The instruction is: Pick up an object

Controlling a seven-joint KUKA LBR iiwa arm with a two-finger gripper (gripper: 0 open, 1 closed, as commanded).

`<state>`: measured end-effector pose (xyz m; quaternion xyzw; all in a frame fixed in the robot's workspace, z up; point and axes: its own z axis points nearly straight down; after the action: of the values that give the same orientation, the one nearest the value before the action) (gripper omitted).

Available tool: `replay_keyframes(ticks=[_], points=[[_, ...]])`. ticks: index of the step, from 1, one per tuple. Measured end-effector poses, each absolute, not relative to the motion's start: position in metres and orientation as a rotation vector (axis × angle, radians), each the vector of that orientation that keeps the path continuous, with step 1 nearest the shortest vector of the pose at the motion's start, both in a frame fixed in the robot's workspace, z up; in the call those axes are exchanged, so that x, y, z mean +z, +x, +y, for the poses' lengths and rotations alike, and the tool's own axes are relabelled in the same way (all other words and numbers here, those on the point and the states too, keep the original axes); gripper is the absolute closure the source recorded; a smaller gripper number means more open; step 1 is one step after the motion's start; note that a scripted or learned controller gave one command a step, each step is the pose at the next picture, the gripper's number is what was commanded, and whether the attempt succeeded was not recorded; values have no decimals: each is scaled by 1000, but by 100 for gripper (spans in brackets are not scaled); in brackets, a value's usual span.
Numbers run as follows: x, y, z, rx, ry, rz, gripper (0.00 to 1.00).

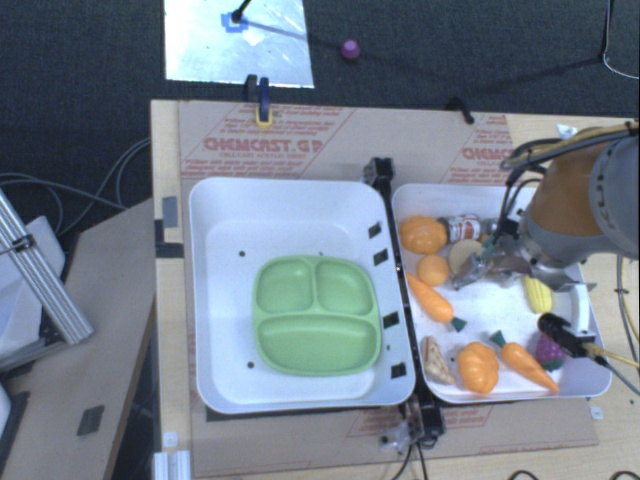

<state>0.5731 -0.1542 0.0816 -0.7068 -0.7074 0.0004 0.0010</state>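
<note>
Two white bins sit side by side on the table; the left bin (215, 268) carries a green divided plate (317, 313), while the right bin (580, 383) is crowded with toy food, and the gripper (478, 268) has its jaws low among it, seemingly slightly spread around a pale round piece (462, 256), though the view is too coarse to be sure; nothing is visibly pinched. Neighbours crowd in: a small orange ball (433, 269) just beside, a bigger orange fruit (422, 233) and a bottle (463, 229) behind, a carrot (432, 299) in front. A clean grab probably calls for centring on one item, closing squarely, then lifting straight up so nothing gets dragged.
</note>
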Motion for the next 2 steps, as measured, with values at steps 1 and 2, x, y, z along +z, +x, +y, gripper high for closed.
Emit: replay_keyframes(ticks=[1, 2], points=[[95, 575, -155, -3, -2223, -2224, 100], [145, 568, -150, -4, -2220, -2229, 100]])
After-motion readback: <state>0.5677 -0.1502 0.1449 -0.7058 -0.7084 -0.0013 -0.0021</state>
